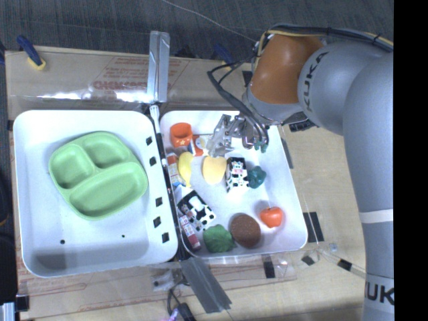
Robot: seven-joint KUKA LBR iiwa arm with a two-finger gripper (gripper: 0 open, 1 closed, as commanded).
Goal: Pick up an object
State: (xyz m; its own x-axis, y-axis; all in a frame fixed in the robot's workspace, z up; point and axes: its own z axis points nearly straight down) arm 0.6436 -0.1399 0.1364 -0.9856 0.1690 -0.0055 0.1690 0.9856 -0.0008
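Observation:
My gripper [238,139] hangs over the back of the right bin [294,199], open, with nothing between its fingers. Just below it lie a pale yellow piece [213,170] and a black-and-white cow toy [235,172], with a teal lump [257,176] beside the cow. An orange cup [180,134] stands to the gripper's left, and a yellow banana-like piece [185,168] lies under the cup. Nearer the front are a red tomato [271,217], a brown ball [246,229], a green lump [218,238] and a black-and-white spotted block [196,210].
The left bin [40,246] holds a green divided plate [98,174]. A metal divider [158,72] runs between the bins at the back. The arm's orange band [284,69] and grey body rise on the right, above the right bin's far corner.

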